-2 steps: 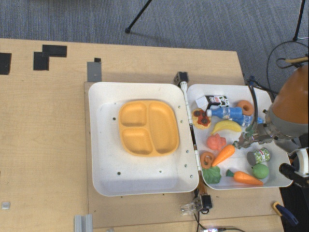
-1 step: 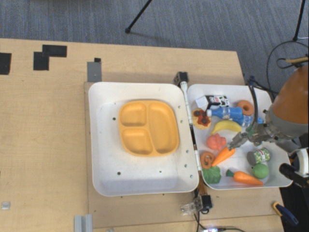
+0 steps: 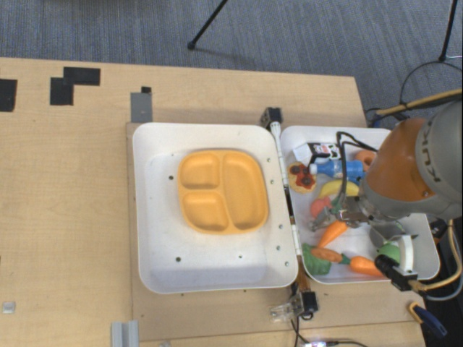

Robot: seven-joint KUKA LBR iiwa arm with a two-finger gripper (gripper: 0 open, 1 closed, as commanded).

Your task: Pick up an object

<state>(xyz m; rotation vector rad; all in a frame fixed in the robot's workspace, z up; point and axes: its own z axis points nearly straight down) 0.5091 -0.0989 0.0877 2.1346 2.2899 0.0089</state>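
While my gripper (image 3: 346, 214) sits low in the right bin (image 3: 427, 262) over the carrot (image 3: 333, 233), its state I cannot tell, so nothing reads as lifted yet.

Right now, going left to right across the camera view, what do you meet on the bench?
Black tape marks → left white bin → orange divided plate → right white bin holding toy food → toy carrot → gripper → arm's orange band.
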